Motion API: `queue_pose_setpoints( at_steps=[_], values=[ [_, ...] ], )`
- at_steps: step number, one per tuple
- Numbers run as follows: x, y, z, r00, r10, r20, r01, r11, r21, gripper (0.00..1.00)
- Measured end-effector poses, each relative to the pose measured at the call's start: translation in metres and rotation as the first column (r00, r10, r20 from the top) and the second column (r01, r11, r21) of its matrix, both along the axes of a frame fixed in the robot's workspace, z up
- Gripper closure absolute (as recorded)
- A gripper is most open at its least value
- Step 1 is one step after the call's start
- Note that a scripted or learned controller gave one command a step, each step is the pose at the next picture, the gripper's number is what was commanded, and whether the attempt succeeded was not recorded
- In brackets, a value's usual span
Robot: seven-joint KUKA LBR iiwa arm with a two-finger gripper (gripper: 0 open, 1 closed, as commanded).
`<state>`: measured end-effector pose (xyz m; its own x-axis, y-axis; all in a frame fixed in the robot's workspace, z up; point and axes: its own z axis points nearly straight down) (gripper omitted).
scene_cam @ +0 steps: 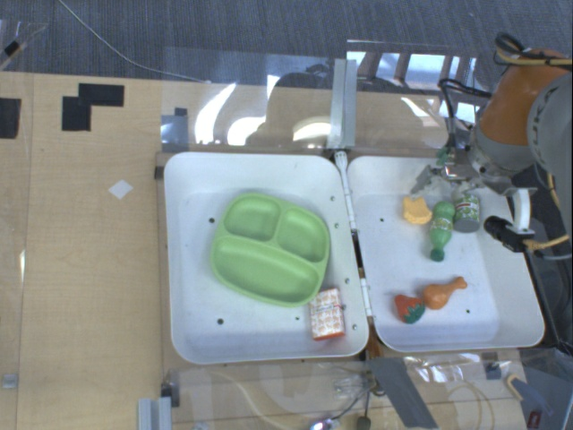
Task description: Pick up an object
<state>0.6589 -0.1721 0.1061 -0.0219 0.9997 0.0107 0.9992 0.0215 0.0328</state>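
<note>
Writing on the goods cannot be read: the small carton (327, 315) in the left bin (192, 240) carries red and white print too fine to make out, and the can (466, 213) in the right bin (515, 321) has a label that is likewise illegible. Carton lies at the bin's near right corner, just beside a green divided plate (269, 249) that sits tilted near the middle. Right bin holds a yellow piece (416, 210), a green bottle (440, 229) lying with its neck toward the near side, the can touching the bottle's far end, and nearer the front an orange drumstick (441, 292) beside a red strawberry (409, 309). Gripper (452, 170) hangs over the far part of the right bin, just above the bottle and can; whether it is open or closed cannot be told, and nothing is seen held. Arm (528, 106) is cut off at the right edge. Bins rest on a light wood bench (81, 240) bearing black marks (89, 103); clear panels with glare stand behind them, and grey carpet (269, 7) lies beyond with a thin cable (89, 34) across it.
</note>
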Motion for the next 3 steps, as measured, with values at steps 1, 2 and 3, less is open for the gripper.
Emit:
queue_pose_setpoints(
  at_steps=[1,2,3],
  values=[
    [-0.026,-0.001,0.000,1.000,0.003,0.015,-0.003,1.000,0.002,0.00],
    [-0.051,0.029,-0.015,1.000,-0.015,-0.018,0.014,1.000,-0.011,0.00],
    [-0.068,0.003,-0.015,1.000,-0.006,-0.019,0.006,1.000,0.000,0.00]
  ],
)
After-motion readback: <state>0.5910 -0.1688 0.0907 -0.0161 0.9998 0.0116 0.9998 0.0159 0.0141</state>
